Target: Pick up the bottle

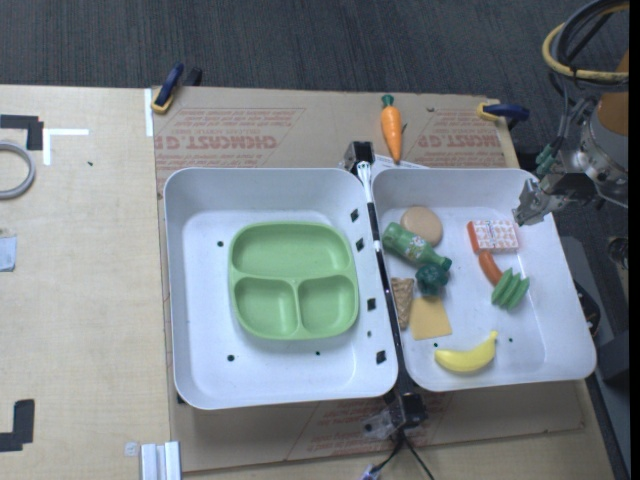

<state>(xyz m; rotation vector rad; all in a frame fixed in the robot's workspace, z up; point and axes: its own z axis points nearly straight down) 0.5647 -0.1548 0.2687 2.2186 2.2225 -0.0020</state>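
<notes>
The green bottle (416, 249) is seen lying in the right bin (560, 353), near its left wall. The gripper (530, 208) is held over the bin's far right edge; its state cannot be told.

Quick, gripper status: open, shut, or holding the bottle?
Gripper: cannot be told from this view; it sits at the right bin's far right edge, apart from the green bottle.

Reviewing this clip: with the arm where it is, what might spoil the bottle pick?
1. The green bottle lies tilted on its side, so it may roll or slip away.
2. A tan round piece touches it and a cheese slice lies close, so either might get nudged or caught.
3. The gripper sits at the right bin's far edge, with a red-and-white block between.
</notes>
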